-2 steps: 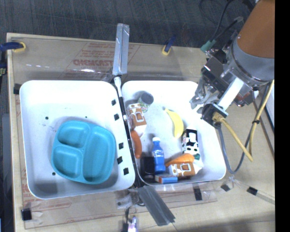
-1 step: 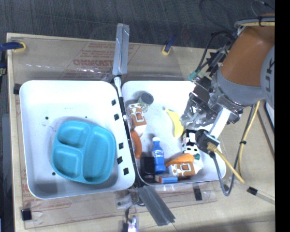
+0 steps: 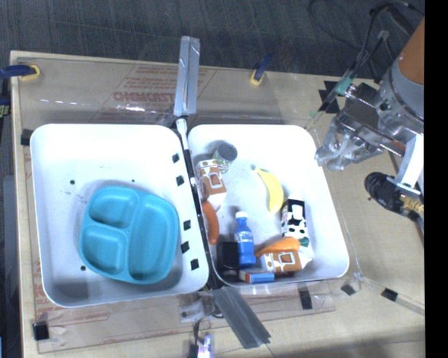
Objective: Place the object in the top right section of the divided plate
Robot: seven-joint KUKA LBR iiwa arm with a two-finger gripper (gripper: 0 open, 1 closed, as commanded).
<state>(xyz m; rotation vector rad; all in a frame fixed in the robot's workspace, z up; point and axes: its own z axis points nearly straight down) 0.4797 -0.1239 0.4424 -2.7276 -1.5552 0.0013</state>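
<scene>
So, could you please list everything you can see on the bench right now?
Bins: two, white, side by side on the bench.
Divided plate: one, blue, in the left bin.
Banana: one, yellow, in the right bin.
Bottle: one, blue with white cap, right bin.
Cow toy: one, black and white, right bin.
Cartons: two, orange and white, right bin.
Clamp: one, blue and yellow, bench's far left corner.
Gripper: one, grey, beside the right bin.
</scene>
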